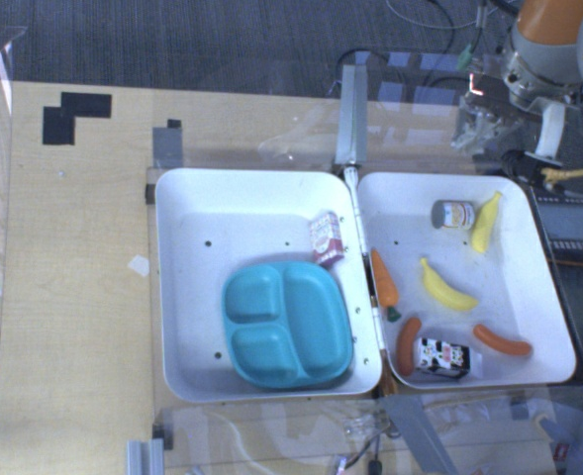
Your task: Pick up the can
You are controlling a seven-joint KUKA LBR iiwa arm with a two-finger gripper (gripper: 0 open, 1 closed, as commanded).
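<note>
A small carton [440, 358] lies at the near edge of the right bin [558, 310], between two sausages [408, 342] [502, 340]. Farther back are a banana [447, 289] and a carrot [384, 279] by the divider. The can [453, 215] lies on its side near the far wall, just beside a second banana [485, 222]. The left bin [187, 265] holds a blue tray [286, 324] and a packet [326, 238]. The gripper [481, 119] hangs beyond the right bin over the tabletop [68, 265]; I cannot tell how its fingers stand.

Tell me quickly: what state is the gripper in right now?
Gripper: state cannot be told; it sits beyond the right bin, apart from the can.
</note>
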